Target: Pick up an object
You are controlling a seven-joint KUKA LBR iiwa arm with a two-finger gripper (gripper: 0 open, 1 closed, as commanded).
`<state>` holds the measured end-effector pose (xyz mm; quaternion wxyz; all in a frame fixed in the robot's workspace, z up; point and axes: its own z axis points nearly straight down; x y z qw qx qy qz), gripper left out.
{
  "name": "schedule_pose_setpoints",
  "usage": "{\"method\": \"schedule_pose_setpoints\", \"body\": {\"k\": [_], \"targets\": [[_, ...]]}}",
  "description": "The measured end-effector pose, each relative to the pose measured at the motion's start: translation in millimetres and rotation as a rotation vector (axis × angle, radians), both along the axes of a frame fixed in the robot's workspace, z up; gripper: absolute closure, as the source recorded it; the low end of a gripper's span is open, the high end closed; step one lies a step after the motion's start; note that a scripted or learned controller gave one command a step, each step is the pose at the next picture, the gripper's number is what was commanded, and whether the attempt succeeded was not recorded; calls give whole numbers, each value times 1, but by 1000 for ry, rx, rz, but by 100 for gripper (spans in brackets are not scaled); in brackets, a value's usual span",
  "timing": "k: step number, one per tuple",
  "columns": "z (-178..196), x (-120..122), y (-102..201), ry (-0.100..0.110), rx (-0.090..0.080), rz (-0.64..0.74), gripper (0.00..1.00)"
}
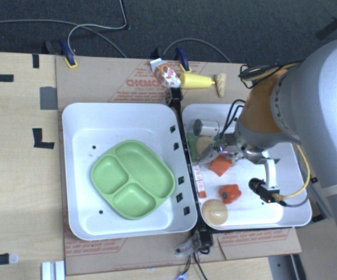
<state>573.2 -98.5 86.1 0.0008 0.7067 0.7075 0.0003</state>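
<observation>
Approach step, judged: arm low over the right bin [291,214], gripper [222,154] down among the items, just above an orange-red block [220,167] that looks like the target. Cannot tell if the pincer is released or clenched; the wrist hides most of it and nothing is clearly seen between its tips, so no grasp claimed. Taking the block as landmark: it lies near the middle of the right bin, touching or nearly touching the gripper tip. Below it, a little to the right, sits a second red-orange piece [230,193] with a dark green bit on top, maybe a toy pepper. Further below is a round tan ball-like thing [215,213], matte. Above and left of the block is a grey metallic cylinder [206,126] lying on its side, and left of it something pale green [202,147], partly hidden. Far left of the block, in the left bin [78,127], a green 3-compartment plate [133,179], smooth plastic, rounded corners. Both bins are shallow glossy white. Next move probably calls for centering over the block, settling lower, closing and lifting straight up; the block looks angular and rigid, so it should pinch fine on flat faces.
</observation>
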Motion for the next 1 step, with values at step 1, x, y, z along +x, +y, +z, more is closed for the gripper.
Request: {"method": "schedule_pose_setpoints", "body": {"k": [1], "targets": [[9,0,0,0,-1,0,100]]}}
